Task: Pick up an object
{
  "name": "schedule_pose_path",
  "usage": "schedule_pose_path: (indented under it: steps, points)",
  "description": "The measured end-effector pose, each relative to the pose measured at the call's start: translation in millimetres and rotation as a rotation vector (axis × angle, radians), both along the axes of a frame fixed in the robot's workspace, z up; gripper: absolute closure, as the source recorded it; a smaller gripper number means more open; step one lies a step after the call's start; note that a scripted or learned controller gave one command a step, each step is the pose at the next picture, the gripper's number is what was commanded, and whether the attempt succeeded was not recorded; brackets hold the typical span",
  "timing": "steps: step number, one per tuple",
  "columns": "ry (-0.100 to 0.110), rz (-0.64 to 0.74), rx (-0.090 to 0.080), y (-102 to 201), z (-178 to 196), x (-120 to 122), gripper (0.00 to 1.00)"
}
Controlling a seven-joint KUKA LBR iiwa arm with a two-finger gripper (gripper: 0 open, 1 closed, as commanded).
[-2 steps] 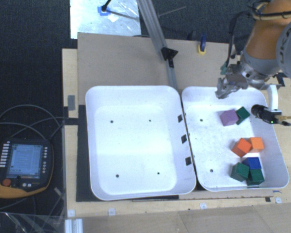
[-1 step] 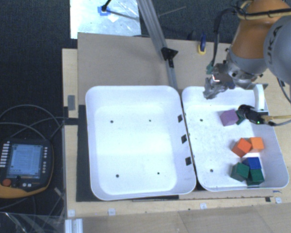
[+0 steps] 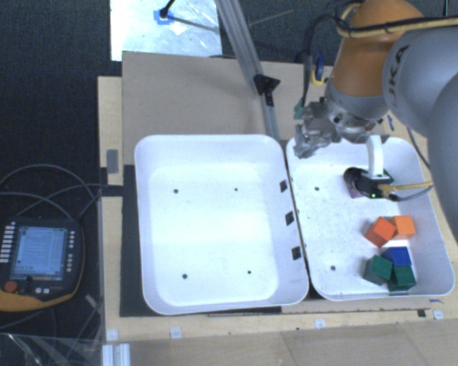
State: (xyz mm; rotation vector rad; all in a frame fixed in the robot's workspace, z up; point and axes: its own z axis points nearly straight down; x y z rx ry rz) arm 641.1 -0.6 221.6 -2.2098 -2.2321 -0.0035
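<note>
Where the dark floor ran along the left of the bench, a teach pendant (image 3: pixel 34 264) lay with its screen up, and grey cables (image 3: pixel 30 181) looped around it. Next came the tan bench (image 3: pixel 191 90) itself, carrying the left bin (image 3: pixel 214 219), a shallow white tray with a few small dark dots on its floor. A slim metal pole (image 3: pixel 240 36) slanted down from the top edge towards the bins' far side. Three little black clips (image 3: pixel 289 218) sat along the seam where the two bins met.

Just right of that seam, the gripper (image 3: pixel 307 143) hung over the far left corner of the right bin (image 3: pixel 328 227); whether it was clenched or released I could not tell from where I stood. It was well apart from the blocks, which were all bunched in that bin's near right corner. An orange block (image 3: pixel 380 232) touched a paler orange block (image 3: pixel 404 225). Nearer me sat a blue block (image 3: pixel 400 256), with a green block (image 3: pixel 378 269) to its left and a second green block (image 3: pixel 403 280) just beside it.

Above the gripper rose the orange band (image 3: pixel 366 36), and the grey arm (image 3: pixel 435 75) swept off to the right.
</note>
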Motion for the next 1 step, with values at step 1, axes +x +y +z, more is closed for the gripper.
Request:
schedule_pose_path:
  steps: [1]
  points:
    - [0.0, 0.0, 0.0, 50.5, -4.5, -3.1, 1.0]
